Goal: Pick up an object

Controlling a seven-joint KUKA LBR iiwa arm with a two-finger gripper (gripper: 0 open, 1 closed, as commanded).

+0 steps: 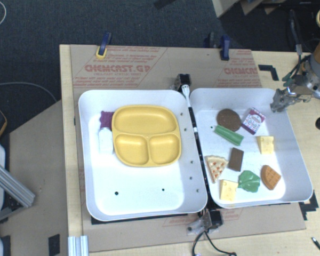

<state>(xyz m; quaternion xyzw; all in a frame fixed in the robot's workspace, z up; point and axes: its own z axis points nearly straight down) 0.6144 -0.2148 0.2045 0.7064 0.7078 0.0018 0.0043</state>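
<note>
The arm's jaws (281,101), whose spread cannot be told, are hovering over the right bin's (296,143) upper right rim, while toy foods, among them a pizza slice (216,167), are lying inside on the desk.

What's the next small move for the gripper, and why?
Probably move left and down over the right bin. The gripper sits at that bin's upper right rim with nothing seen in its grasp, and every toy food piece lies further in. The nearest pieces are the purple-and-white packet and the yellow cheese block, each lying apart from its neighbours.
</note>
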